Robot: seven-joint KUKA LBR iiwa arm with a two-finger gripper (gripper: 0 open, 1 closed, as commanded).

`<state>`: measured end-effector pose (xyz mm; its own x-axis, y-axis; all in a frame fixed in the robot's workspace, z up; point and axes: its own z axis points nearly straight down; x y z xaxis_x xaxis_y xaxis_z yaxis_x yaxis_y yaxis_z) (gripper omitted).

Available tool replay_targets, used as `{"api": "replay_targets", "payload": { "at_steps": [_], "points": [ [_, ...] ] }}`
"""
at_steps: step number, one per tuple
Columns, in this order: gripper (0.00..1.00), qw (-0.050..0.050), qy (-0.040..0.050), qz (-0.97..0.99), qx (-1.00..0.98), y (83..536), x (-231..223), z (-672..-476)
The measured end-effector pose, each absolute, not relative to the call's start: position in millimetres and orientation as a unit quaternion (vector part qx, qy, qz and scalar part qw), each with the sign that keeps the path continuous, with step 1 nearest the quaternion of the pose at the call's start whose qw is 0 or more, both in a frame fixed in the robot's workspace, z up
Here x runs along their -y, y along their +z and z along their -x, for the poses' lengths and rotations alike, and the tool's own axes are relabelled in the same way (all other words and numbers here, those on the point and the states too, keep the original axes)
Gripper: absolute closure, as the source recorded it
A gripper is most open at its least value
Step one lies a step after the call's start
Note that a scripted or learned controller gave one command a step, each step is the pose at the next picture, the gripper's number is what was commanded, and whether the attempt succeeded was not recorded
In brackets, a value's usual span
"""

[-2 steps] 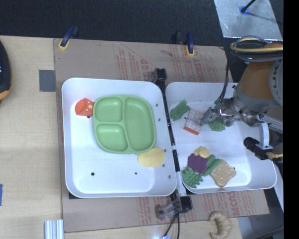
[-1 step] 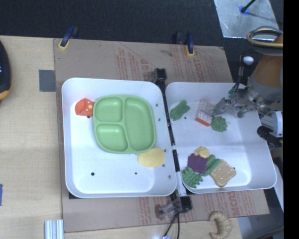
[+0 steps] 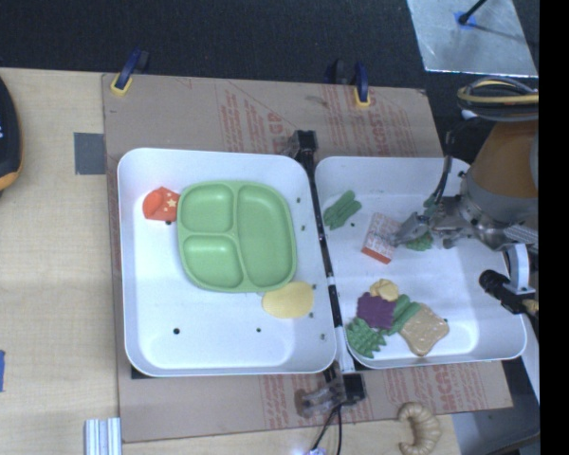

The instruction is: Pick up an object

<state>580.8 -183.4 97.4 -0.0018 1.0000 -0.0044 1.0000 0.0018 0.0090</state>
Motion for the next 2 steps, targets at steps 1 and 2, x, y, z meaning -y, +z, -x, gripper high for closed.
{"api": "replay_targets", "payload": {
  "at_steps": [1, 2],
  "points": [
    [0.0, 0.003, 0.0005, -0.704, -0.711, 99, 133, -618.3],
    [0.0, -0.001, -0.0018, -0.707, -0.707, 92, 175, -602.0]
  ]
}}
